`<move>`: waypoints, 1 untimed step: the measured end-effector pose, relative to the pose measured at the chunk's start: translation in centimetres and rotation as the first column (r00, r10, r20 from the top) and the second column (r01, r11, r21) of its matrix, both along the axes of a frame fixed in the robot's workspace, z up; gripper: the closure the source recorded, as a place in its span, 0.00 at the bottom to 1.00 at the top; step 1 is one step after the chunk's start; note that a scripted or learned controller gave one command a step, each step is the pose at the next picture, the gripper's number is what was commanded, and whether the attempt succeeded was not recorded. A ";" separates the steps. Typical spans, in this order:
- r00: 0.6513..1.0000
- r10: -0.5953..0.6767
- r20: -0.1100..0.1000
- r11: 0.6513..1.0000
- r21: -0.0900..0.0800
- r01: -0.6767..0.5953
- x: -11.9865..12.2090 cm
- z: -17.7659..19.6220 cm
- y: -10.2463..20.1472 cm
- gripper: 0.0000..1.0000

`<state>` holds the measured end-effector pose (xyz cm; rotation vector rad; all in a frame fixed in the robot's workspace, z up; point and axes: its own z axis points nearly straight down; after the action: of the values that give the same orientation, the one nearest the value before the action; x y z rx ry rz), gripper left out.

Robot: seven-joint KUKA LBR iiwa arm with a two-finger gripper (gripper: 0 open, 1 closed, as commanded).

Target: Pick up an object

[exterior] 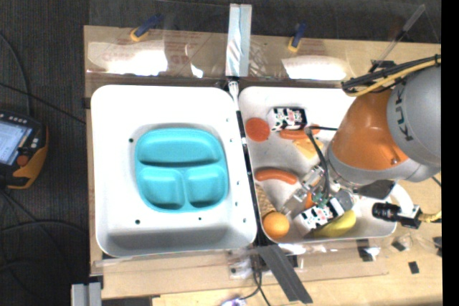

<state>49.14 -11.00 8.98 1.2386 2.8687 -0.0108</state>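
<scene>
The two white bins (115,154) look like smooth moulded plastic with a soft sheen. The turquoise divided tray (179,167) in the left bin is plastic too, smooth and slightly glossy along its ridges. The tabletop (100,39) beneath is pale, matt wood, with clear glossy sheeting (179,46) standing along its far edge. The floor (43,3) around it is dark, rough-textured carpet. The arm (423,118) has a smooth grey shell with a glossy orange band (366,132). The orange (275,224) has a dull, finely pitted skin; the banana (337,224) looks smooth and matt.

two white bins (115,175), one teal tray (179,168) (three compartments), one orange (275,224), one banana (338,224)
</scene>
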 end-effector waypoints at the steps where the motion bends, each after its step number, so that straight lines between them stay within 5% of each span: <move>1: 1.000 0.000 -0.004 1.000 0.005 0.000 0.1 0.6 0.3 1.00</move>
<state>49.22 -10.70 9.59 1.2413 2.8743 -0.0057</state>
